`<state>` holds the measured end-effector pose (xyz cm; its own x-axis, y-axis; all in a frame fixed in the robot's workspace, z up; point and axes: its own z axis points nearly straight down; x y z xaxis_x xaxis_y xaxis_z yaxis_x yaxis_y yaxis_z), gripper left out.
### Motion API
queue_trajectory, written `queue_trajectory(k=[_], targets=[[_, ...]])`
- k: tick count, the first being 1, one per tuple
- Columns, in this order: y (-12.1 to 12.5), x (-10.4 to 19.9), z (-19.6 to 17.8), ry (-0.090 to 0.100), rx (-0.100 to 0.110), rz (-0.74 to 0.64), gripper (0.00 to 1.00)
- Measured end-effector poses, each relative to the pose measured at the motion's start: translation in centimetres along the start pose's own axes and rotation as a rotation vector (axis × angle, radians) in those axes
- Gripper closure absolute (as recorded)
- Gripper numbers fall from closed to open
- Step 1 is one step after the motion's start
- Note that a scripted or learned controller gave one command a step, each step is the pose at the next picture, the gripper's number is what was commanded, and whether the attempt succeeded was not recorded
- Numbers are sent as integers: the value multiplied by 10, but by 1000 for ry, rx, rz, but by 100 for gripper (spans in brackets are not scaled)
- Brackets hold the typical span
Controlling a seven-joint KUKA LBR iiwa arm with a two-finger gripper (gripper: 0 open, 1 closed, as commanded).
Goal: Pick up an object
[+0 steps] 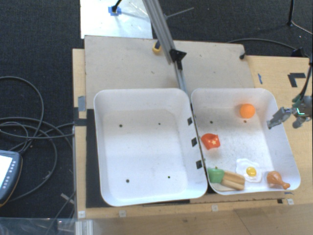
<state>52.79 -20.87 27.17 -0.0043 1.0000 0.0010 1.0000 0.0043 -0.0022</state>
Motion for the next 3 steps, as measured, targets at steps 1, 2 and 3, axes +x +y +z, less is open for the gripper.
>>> queue_trajectory(k=[1,2,3], targets=[[1,0,-2,-1,-4,0,0],[-7,-6,52,0,1,4,0],[-5,-9,94,0,0,3,0]])
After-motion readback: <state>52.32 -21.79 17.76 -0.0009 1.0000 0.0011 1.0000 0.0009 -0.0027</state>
